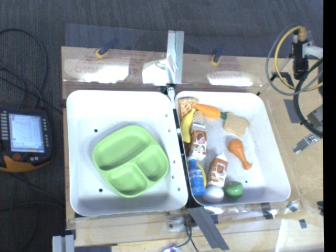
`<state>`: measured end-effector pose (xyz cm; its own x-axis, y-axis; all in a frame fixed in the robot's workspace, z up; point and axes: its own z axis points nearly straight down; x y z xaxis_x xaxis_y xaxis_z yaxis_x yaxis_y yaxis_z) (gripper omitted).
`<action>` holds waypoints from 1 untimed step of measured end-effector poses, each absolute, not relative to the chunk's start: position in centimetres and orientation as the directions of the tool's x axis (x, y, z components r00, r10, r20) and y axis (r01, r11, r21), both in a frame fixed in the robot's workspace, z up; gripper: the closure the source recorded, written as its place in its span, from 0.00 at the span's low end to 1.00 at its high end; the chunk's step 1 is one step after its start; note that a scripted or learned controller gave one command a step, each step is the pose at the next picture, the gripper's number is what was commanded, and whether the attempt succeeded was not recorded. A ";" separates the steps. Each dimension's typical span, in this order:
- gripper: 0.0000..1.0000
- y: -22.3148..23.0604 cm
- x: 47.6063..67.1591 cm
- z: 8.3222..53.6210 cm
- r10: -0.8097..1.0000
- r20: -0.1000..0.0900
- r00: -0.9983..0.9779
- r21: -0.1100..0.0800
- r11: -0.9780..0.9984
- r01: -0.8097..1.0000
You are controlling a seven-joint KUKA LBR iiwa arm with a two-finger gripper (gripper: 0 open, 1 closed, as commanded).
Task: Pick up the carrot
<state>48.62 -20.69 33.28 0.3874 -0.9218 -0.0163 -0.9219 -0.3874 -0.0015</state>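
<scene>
— What do we have nearest us?

— Along the near wall of the right bin (273, 140): a blue bottle (196, 176), a white egg (213, 193) and a green lime (233, 189), side by side.

— And from the left?

— A teach pendant (23, 135) lies off the bench. The left bin (84, 109) holds a green divided plate (131, 160). In the right bin we see a banana (186, 126) along the left wall and two small cartons (198, 140).

— The carrot?

— The carrot (207, 111) lies flat at the far end of the right bin, just right of the banana's tip, with a bread slice (236, 124) near its leafy end. A drumstick (240, 152) lies nearer us.

— The gripper's state, the arm's pose?

— We cannot tell. Yellow cables (281, 62) loop at far right.
</scene>
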 end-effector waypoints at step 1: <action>1.00 -19.2 48.4 26.5 -0.546 -0.007 0.837 -0.002 -0.838 -0.546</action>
<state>48.44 -19.20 26.53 0.8375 -0.5464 -0.0074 -0.5464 -0.8375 -0.0022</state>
